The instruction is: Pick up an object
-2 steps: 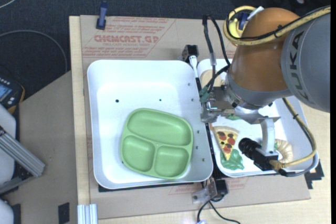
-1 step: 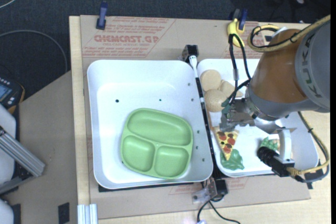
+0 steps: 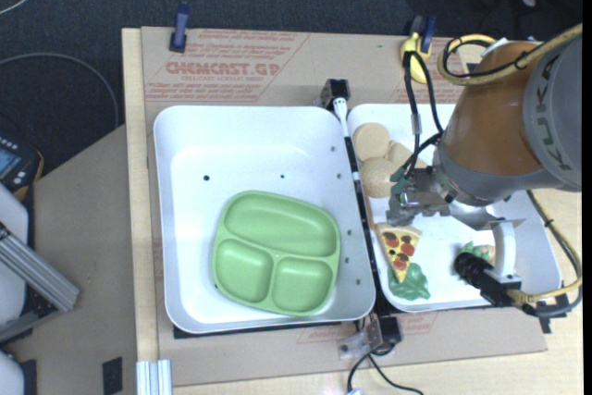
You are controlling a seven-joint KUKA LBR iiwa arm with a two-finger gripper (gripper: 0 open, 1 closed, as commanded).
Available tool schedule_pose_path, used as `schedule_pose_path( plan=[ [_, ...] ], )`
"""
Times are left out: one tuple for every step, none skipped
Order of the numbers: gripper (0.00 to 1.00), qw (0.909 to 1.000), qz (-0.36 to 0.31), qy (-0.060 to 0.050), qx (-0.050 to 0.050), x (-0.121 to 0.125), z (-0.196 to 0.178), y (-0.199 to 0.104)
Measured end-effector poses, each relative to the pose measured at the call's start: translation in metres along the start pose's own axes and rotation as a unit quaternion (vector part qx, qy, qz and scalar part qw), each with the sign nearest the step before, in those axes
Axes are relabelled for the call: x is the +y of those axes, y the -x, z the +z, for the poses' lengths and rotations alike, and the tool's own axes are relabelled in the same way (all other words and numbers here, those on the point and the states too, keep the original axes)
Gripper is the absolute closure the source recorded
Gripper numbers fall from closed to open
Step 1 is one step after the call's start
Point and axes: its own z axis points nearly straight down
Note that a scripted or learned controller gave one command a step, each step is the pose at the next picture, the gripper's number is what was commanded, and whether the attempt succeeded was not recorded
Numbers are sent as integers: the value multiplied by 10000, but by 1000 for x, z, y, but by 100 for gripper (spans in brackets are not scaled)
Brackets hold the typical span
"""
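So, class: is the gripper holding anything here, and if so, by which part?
It cannot be told. The gripper sits low in the right bin beside the pizza slice, its tips hidden by the arm.

view: one fixed cam, above tabletop [image 3: 231, 69], looking down at a slant
range: mid; both white bins in frame, left bin [image 3: 185, 153] whole, right bin [image 3: 546, 264] partly behind arm [image 3: 504, 120]
arm side: enters from frame right

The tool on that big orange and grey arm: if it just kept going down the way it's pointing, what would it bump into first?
Most likely the toy pizza slice in the right bin. The tool hangs just above it, though depth is hard to judge from this slanted view.
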Motion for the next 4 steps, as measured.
schedule_pose_path(
  plan=[
    [100,10000,-18,71,8,-5,-132,-8],
    [100,10000,-43,27,12,-6,-167,-73],
    [100,10000,-9,-33,4,-7,-128,-84],
    [100,10000,-39,34,19,-6,-199,-154]
  ],
)
